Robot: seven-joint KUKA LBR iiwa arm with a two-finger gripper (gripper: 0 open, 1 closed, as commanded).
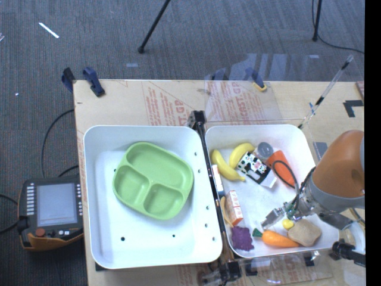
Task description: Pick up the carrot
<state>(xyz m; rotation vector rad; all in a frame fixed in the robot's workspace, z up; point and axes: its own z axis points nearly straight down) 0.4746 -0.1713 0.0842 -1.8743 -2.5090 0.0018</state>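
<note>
Down at the near edge of the right bin, the carrot is lying on its side, orange body pointing right, green top toward a purple grape bunch. A tan bread-like piece is sitting just beside its thick end. Just above the carrot, the hand is hanging low over the bin floor, close to the carrot but not touching it; I cannot tell how far apart its fingers are standing, and nothing is showing between them. Farther back, two bananas, a black-and-white cow-patterned carton and an orange wedge-shaped piece are clustering. Across in the left bin, a green divided plate is resting.
</note>
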